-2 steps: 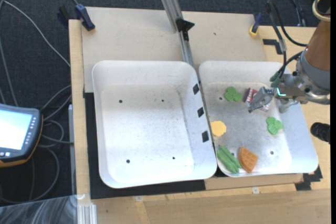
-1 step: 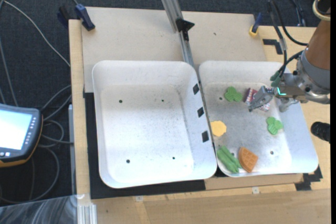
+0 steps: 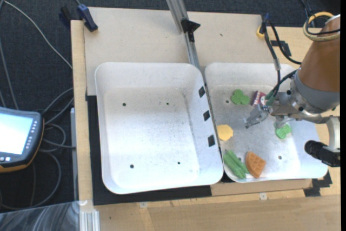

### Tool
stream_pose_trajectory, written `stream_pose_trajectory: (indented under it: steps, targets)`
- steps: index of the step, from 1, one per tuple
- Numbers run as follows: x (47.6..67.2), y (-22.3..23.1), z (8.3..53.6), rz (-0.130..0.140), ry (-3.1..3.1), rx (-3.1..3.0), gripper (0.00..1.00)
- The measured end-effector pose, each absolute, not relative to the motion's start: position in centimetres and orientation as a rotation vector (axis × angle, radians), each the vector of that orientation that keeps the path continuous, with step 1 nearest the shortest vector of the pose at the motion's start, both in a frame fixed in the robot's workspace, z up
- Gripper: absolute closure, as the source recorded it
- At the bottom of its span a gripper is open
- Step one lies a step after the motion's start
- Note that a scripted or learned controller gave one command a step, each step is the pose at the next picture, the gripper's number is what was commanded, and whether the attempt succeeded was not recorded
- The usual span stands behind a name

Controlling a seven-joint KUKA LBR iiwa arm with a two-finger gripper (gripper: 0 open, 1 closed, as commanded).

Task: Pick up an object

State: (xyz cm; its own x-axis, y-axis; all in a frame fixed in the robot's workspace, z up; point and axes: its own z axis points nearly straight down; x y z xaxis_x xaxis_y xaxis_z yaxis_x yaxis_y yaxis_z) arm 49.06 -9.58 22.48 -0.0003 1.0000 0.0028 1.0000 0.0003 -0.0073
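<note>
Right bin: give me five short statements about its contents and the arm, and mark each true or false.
1. The yellow piece lies near the right bin's left wall. True.
2. The orange waffle-like piece sits at the bin's far edge. False: it is near the front edge.
3. The end effector hangs over the right bin. True.
4. A long green piece lies beside the orange one. True.
5. All the pieces are in the left bin. False: they are in the right bin.

- Bench [image 3: 135, 30]: the pale board before you, blue clamp [image 3: 86, 17] at its far-left corner.
- Left bin [image 3: 108, 76] and right bin [image 3: 216, 70]: side by side on a black mat [image 3: 97, 181].
</note>
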Motion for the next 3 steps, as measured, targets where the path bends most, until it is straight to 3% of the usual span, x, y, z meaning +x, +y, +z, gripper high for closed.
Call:
stream_pose_trajectory:
  steps: [2,3]
  targets:
    - [49.2,-10.5,11.9,0.006,-2.215,-2.216,0.00]
    - [49.4,-10.5,13.3,-0.003,-2.221,-2.221,1.00]
